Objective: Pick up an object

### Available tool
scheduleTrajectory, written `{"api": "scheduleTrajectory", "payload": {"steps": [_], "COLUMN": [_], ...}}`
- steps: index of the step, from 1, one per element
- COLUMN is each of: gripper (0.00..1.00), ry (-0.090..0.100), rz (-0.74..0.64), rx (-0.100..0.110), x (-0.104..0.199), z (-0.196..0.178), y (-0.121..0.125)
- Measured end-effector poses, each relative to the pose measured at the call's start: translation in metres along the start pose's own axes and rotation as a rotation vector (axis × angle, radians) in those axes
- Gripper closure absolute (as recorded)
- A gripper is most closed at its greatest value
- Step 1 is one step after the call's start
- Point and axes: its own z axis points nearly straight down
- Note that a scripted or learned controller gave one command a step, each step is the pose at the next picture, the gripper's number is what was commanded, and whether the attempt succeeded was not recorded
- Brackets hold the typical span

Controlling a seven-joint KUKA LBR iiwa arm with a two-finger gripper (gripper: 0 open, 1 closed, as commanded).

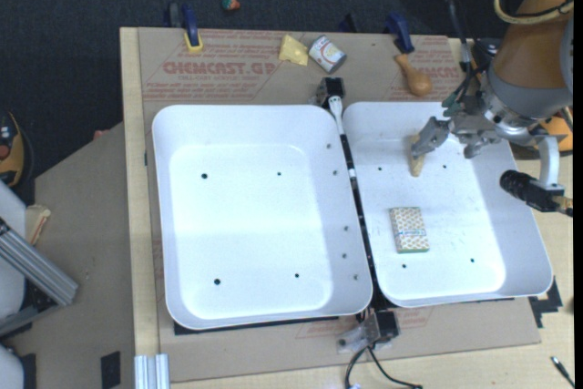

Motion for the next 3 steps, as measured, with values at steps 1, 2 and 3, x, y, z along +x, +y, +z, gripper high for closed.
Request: {"api": "scheduleTrajectory", "payload": {"steps": [1, 2, 3], "gripper": [0.00, 0.00, 0.00], "ry": [0.003, -0.003, 0.002], "rz": [0.004, -0.004, -0.006], "rx": [-0.006, -0.006, 0.001], "x": [-0.102, -0.062, 0.005], "z": [0.087, 0.109, 0.108], "y": [0.040, 0.074, 0.073]}}
